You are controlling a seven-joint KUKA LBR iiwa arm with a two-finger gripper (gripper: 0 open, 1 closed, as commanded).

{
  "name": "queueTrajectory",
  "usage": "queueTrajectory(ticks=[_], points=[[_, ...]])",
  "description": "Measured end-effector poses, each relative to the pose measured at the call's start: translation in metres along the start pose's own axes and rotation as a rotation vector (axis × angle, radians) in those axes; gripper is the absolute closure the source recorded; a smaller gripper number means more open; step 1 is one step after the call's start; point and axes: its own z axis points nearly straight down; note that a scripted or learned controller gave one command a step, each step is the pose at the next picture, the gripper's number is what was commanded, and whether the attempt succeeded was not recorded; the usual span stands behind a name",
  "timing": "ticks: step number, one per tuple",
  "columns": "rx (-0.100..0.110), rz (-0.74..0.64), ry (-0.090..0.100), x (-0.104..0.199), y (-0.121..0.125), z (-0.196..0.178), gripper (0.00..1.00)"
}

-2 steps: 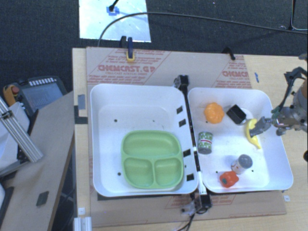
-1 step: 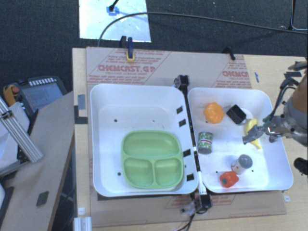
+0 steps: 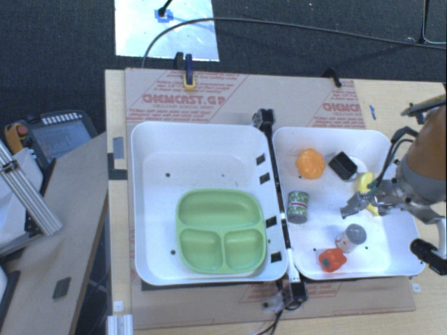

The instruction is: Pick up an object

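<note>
Objects for picking, five in the right-hand bin [image 3: 380,260], a shallow white tray on the worktop [image 3: 230,93].

1. Orange ball [image 3: 311,164]: round, plain orange, near the bin's far left corner.
2. Black block [image 3: 342,165]: small, dark, boxy, lying tilted just to the right of the orange ball.
3. Yellow item [image 3: 365,183]: bright yellow, small, partly hidden beside the arm; shape not clear.
4. Green can [image 3: 298,206]: short cylinder, green patterned label, pale top, upright against the bin's left wall.
5. Grey-capped piece [image 3: 353,236]: small, grey rounded top over a lighter base, near the bin's front.
6. Red-orange item [image 3: 332,259]: rounded, red-orange, close to the front wall, just beside the grey-capped piece.

End effector [image 3: 355,206]: grey, reaching in from the right over the right-hand bin, between the yellow item and the grey-capped piece. Nothing is seen between its tips; whether they are spread or pressed together cannot be told at this size.

Left-hand bin [image 3: 154,187]: white, holds a green divided plate [image 3: 220,230] with three compartments, lying toward the front.

Worktop covering: brown printed cardboard under both bins.
</note>
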Motion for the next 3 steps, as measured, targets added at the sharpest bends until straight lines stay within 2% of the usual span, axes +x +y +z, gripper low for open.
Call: queueTrajectory(ticks=[1,2,3], points=[[0.001,0.000,0.000,-0.006,0.007,0.056,0.00],[-0.005,-0.001,-0.002,-0.006,0.009,0.042,1.00],[-0.010,-0.002,-0.004,-0.009,0.007,-0.021,1.00]])
